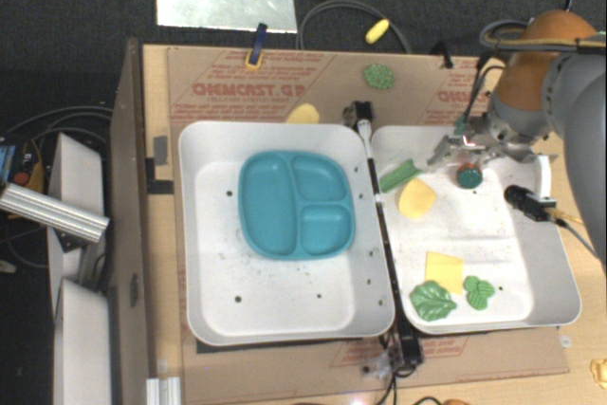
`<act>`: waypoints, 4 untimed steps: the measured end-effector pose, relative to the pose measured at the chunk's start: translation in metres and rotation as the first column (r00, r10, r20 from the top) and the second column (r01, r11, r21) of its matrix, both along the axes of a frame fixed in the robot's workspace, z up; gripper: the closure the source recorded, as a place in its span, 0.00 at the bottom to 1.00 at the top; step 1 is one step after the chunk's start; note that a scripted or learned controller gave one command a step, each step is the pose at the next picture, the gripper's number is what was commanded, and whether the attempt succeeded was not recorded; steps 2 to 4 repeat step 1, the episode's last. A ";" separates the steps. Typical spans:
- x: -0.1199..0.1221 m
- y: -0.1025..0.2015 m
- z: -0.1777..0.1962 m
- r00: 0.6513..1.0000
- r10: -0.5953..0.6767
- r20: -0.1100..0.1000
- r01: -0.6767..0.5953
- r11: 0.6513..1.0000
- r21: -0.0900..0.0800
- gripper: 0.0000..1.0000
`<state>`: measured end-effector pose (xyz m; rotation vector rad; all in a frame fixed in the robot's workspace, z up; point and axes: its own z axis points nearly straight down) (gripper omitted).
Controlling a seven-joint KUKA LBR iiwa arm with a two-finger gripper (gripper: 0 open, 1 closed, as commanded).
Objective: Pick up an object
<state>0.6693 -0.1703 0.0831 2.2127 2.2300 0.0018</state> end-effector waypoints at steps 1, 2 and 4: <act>0.001 -0.003 0.014 1.000 0.000 0.006 0.000 1.000 -0.003 1.00; 0.001 -0.003 0.014 1.000 0.000 0.006 0.000 1.000 -0.003 1.00; 0.001 -0.003 0.014 1.000 0.000 0.006 0.000 1.000 -0.003 1.00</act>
